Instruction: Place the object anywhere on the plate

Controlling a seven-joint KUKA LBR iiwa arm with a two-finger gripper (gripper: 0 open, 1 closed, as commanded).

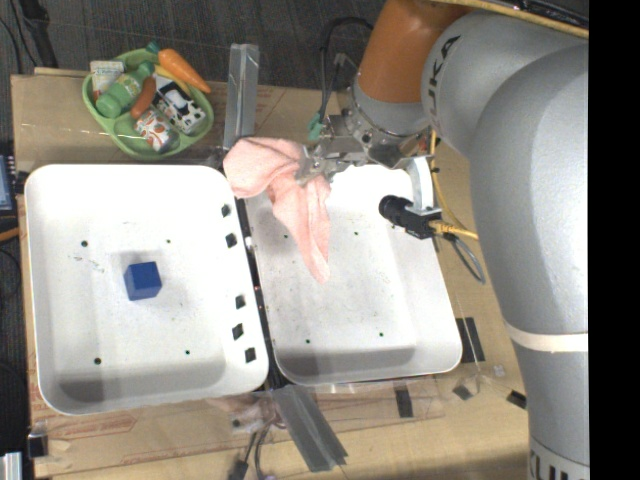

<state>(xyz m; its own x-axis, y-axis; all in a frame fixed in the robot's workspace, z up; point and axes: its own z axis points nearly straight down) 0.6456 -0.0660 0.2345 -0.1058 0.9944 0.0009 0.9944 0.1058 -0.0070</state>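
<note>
Jaws (318, 160) clenched on pink cloth (300, 203), arm bent over right bin (440, 338), cloth hanging

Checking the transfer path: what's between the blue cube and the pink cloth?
In the camera view, bare white floor of the left bin, then the two bins' adjoining walls with a row of black clips. The blue cube sits alone; the pink cloth hangs at the gripper.

Pink cloth (290, 193) pinched by gripper (318, 160), lifted over right bin (400, 308), draped toward divider. Blue cube (143, 280) seated in left bin (60, 268). Green bowl (110, 128) located behind bins.
</note>
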